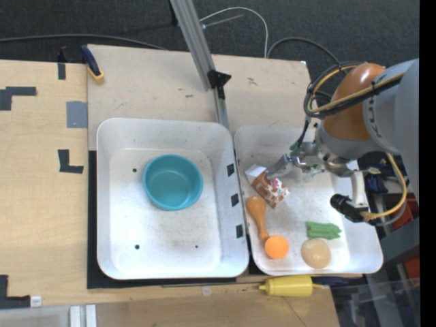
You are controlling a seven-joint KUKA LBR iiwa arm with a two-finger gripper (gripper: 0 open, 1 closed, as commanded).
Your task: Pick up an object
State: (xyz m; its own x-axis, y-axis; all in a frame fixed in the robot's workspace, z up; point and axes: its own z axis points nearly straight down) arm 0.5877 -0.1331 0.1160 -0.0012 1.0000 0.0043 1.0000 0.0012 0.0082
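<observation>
Red-brown and white, a small crinkled snack packet (pixel 268 188) lies in the upper left part of the right-hand shallow white bin (pixel 361 261), close to the wall shared with the neighbouring bin. The gripper (pixel 278 174) is positioned directly at the packet's upper edge, its metal tip touching or just above the wrapper; whether the fingers are apart or together cannot be told from this view, and nothing is seen between them. The step in hand is judged to be the approach or descent onto the packet, with no lift begun. The next move calls for the fingers to straddle the wrapper and close on a fold of it, then rise vertically; the thin, pliable foil is likely to slip or crumple, so a firm closure is required. Just below the packet lies an orange toy carrot (pixel 258 214), with an orange ball (pixel 276 247) at its lower end. To the right of these, well apart from the packet, sit a green leafy toy piece (pixel 323 230) and, just below it, a beige rounded object (pixel 316 253). The left-hand white bin (pixel 116 251) holds a teal plastic bowl (pixel 173 182), upright. A yellow bottle-shaped object (pixel 289 286) lies on the bench (pixel 41 182) below the right bin.
</observation>
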